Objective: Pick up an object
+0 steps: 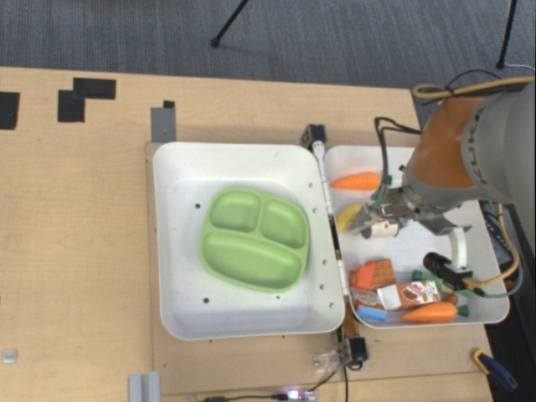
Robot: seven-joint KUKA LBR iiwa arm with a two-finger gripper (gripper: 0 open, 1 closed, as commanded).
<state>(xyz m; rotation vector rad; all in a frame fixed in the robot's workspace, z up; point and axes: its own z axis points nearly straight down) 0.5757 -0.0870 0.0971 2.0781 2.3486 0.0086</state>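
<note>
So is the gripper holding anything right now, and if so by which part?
Cannot be told. The gripper sits low in the right white bin, beside a yellow banana-shaped piece, but nothing shows clearly between its tips.

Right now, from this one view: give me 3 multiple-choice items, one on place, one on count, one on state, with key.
1. Where does the green divided plate lie?
A. left bin
B. right bin
C. bare bench

2. How many toy carrots are in the right bin?
A. none
B. one
C. two

3. How does the plate sit?
A. flat, hollows up
B. on edge
C. face down

Key: 1 A, it sits inside the left bin. 2 C, one carrot at the far end, another carrot at the near end. 3 A, all three compartments show.
</note>
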